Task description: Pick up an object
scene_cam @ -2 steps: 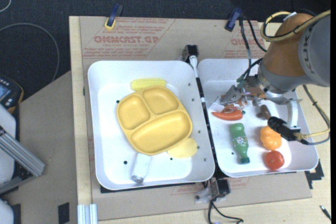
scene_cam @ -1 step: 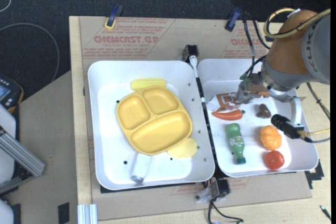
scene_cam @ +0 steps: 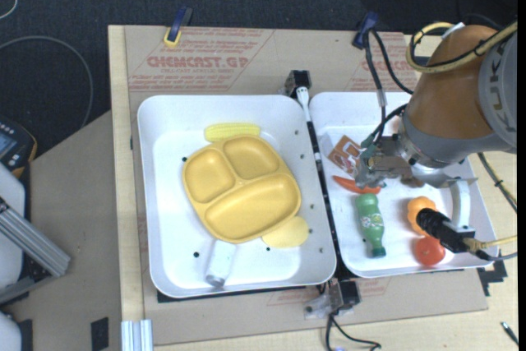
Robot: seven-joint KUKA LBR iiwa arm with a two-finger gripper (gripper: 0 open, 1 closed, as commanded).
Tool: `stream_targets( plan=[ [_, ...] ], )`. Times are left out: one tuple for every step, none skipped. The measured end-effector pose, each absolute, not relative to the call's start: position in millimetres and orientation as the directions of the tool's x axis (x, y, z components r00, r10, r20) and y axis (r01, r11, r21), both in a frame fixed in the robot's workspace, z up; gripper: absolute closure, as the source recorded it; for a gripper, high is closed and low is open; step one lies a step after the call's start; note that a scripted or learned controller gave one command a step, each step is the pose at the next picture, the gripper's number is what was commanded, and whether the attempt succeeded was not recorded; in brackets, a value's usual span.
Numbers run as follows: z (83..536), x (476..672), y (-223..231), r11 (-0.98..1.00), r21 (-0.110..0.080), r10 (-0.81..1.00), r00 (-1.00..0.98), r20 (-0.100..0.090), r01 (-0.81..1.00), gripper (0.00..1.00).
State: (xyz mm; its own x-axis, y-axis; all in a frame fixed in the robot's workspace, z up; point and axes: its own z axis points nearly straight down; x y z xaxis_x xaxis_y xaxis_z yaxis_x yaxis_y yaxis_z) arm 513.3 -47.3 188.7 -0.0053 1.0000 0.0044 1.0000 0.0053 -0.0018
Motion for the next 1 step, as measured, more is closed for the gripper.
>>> stream_targets(
  plan=[
    [309.9, 480.3, -10.0, 0.007, 0.013, 1.000, -0.007, 0.002, 1.000, 1.00]
  ],
)
